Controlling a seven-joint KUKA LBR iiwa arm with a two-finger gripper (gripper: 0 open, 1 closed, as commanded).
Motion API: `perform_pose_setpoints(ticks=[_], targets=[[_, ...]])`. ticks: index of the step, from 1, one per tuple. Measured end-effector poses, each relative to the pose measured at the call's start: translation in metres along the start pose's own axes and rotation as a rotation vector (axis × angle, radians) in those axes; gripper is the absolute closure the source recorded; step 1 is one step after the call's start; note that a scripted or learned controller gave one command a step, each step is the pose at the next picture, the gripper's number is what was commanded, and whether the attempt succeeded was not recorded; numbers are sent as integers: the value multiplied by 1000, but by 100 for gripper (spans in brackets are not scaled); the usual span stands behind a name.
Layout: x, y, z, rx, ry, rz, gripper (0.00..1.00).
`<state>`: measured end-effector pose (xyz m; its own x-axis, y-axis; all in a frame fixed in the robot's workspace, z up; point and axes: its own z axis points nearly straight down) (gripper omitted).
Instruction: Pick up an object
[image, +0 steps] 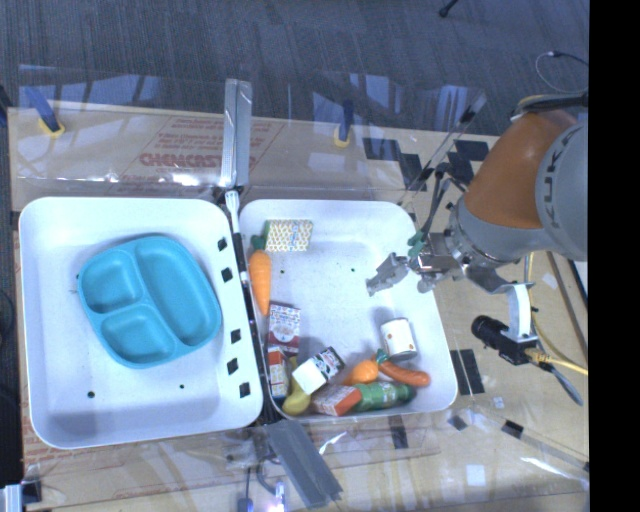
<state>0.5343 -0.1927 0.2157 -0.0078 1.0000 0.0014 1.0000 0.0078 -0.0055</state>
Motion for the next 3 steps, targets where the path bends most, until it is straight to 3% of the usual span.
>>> perform_pose_setpoints(ticks=[1, 2, 3], targets=[[-17, -30, 47, -1, -1, 52, 0], [-14, -41, 125, -1, 0, 136, 0], [-13, -41, 116, 1, 0, 132, 100]])
